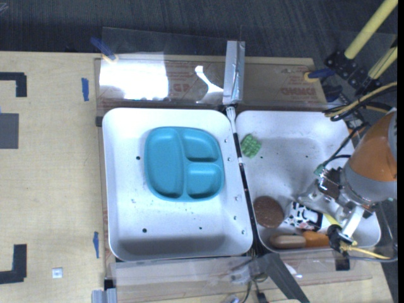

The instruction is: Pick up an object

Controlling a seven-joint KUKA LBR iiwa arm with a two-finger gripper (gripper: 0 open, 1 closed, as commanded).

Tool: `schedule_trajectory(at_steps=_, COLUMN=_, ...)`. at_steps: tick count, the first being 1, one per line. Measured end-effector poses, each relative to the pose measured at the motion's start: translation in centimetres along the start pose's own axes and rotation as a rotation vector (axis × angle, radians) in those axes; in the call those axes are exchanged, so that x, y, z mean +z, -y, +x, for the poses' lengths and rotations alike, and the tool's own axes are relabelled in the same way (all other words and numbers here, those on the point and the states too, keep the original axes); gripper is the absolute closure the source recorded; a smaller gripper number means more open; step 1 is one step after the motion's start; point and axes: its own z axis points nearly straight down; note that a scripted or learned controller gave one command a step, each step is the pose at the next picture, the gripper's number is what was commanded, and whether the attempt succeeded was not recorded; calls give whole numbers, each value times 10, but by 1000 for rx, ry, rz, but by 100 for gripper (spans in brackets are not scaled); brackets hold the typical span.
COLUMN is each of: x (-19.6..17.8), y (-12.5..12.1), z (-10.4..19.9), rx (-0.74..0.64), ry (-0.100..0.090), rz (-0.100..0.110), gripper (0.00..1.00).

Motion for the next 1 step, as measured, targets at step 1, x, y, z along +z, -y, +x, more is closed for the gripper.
schedule_trajectory(at_steps=1, x=-125, y=-141, z=102, rx=-270, ry=-2, rz=0, gripper=0)
